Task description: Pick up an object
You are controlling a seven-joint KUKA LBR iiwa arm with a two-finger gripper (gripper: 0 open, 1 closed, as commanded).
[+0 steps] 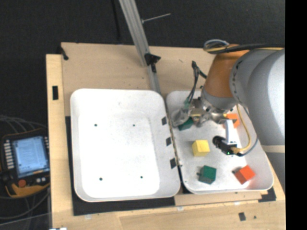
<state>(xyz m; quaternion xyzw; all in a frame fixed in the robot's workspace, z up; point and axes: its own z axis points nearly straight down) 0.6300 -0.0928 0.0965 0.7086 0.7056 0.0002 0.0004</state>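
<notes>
Quick headcount: two bins, a handful of blocks

Two white bins: left bin and right bin. Blocks I can count in the right one: one yellow block, one green block, one orange block, plus a second orange bit peeking out under the arm and a teal piece right by the gripper (too hidden to say what that one really is). So two orange, one yellow, one green, one teal. One arm, one pendant off the bench's left, one metal pole.
</notes>
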